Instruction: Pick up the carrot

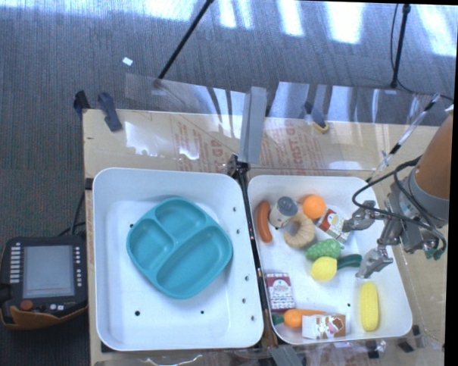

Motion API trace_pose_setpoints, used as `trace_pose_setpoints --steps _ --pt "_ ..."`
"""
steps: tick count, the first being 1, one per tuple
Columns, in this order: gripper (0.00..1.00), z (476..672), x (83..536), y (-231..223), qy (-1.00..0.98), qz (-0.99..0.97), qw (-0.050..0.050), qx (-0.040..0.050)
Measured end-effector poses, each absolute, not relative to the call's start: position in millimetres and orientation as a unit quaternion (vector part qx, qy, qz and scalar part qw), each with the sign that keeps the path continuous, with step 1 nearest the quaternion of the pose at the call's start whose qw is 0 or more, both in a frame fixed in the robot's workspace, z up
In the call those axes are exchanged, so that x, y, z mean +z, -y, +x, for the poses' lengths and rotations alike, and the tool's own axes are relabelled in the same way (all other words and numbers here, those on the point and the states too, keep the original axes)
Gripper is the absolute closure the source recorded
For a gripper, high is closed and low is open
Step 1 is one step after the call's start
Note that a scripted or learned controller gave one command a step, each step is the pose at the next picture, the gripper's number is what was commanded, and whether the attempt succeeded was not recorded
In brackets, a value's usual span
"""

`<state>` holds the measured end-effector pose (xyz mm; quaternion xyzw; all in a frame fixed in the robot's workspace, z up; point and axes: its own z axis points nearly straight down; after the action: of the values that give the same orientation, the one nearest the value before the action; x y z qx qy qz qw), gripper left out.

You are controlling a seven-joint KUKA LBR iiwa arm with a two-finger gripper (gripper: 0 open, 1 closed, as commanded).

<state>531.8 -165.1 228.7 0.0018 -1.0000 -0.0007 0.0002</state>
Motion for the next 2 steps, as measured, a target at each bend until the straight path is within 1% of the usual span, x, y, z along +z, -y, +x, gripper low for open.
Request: trace_pose_setpoints --steps 1,2 --pt "0.00 602.9 148.7 130.1 1.000 0.008 0.003 -0.0020" --pt "0.00 643.1 84.7 133.7 0.999 -0.045 0.002 -0.0011"
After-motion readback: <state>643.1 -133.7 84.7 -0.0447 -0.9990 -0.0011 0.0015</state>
